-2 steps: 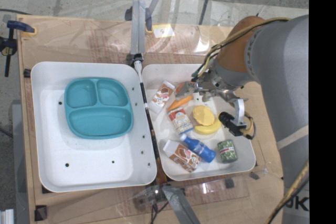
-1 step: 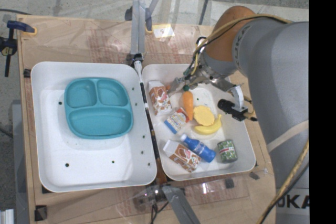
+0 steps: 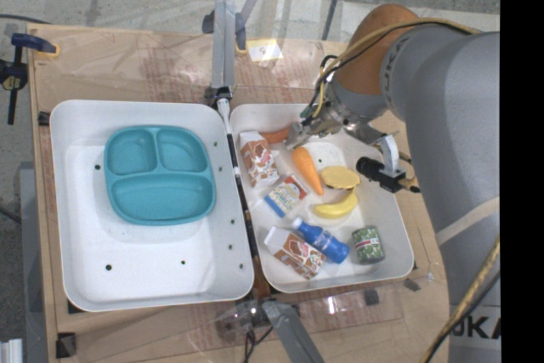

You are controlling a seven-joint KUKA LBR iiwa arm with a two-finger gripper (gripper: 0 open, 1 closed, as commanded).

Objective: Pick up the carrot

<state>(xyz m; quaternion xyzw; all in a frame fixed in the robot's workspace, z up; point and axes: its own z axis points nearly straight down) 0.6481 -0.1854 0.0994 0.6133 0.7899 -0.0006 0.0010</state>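
Carrot (image 3: 308, 169) lies tilted beside the cracker (image 3: 340, 177); we'd centre the gripper (image 3: 303, 132) over its middle, jaw state can't tell

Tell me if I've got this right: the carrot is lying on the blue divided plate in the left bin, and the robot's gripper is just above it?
Not quite. The carrot lies in the right bin, among the other toy food beside the banana, not on the blue divided plate. That plate sits in the left bin. The gripper is indeed just above the carrot, as the camera view shows.
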